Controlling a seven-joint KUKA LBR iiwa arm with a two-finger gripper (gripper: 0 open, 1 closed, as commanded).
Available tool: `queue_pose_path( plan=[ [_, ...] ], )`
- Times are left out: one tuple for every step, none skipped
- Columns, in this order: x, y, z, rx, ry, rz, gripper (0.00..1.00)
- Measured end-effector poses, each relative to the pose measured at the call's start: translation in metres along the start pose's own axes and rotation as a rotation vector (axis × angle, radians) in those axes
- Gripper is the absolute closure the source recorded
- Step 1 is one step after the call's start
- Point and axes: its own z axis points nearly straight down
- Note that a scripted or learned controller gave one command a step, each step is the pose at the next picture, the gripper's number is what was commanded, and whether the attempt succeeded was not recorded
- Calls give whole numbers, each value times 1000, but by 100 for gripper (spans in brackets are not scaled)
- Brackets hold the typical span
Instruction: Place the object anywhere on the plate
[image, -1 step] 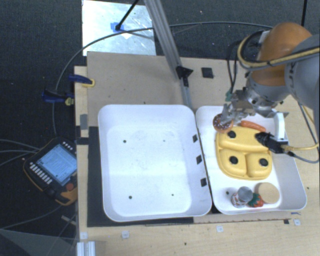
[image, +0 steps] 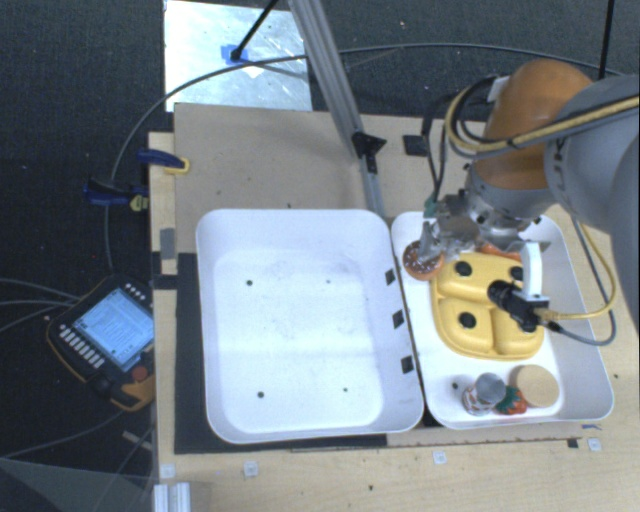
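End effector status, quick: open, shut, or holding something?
End effector: cannot be told from the camera view. It hangs at the upper left of the right bin, above a small brown round object, beside the yellow plate.

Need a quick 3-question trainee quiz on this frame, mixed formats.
1. True or false: the yellow plate lies in the left bin.
2. Which sits nearest the claw? A) tan disc B) brown ring C) pendant
3. Fill in: the tan disc lies in the right bin's ____ corner, near or far from the camera.

Key: 1 false; 2 B; 3 near.
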Motion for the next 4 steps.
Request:
queue_pose_path(
  plan=[
    [41, -18, 2, 1, 0, 0, 100],
    [84, -43, -13, 0, 1, -2, 100],
    [130, -71, -24, 1, 1, -2, 100],
    [167, -102, -19, 2, 0, -1, 100]
  ],
)
